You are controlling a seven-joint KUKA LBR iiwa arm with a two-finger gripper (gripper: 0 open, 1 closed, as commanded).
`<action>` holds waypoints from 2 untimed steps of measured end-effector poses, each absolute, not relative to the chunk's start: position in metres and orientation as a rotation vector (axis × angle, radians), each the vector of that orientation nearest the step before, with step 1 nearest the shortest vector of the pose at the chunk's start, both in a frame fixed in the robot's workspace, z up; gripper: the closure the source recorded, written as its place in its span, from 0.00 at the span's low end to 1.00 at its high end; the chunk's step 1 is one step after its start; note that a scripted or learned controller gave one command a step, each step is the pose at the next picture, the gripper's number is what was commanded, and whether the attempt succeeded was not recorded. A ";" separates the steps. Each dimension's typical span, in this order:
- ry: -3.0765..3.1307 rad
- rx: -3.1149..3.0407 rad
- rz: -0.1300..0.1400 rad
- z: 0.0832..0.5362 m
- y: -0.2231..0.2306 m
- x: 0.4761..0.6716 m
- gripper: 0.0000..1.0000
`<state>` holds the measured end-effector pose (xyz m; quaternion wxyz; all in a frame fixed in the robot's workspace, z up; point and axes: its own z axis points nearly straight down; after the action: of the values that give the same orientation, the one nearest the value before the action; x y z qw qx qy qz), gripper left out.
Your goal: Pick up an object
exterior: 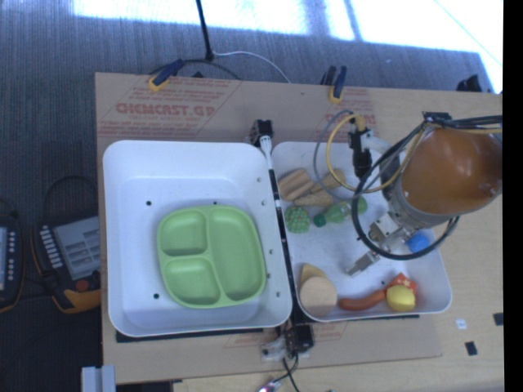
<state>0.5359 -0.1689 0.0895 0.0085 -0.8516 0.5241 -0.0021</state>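
Note:
The right bin (437, 296) holds several toy foods. Tan bread-like pieces (299, 184) lie at its back left, with a green broccoli (297, 219) and a green bottle-shaped piece (334, 213) beside them. A tan round piece (317, 291), a red sausage (362, 302) and a yellow lemon (400, 299) lie along the front wall. My gripper (368, 250) hangs over the middle of this bin, pointing down and to the left. It is open, with nothing between its fingers. A small blue thing (419, 241) shows under the wrist, partly hidden.
The left bin (131, 178) holds a green divided plate (212, 256). The arm's orange band (453, 174) and looping cables (359, 166) cover the right bin's back right part. Clamps and a wire sit at the bench's far edge.

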 end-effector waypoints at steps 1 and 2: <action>1.603 -2.677 0.021 0.107 -0.182 0.581 0.00; 1.432 -2.774 0.013 0.103 -0.182 0.572 0.00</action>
<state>0.5725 -0.1816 0.1029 0.0098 -0.8886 0.4586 0.0042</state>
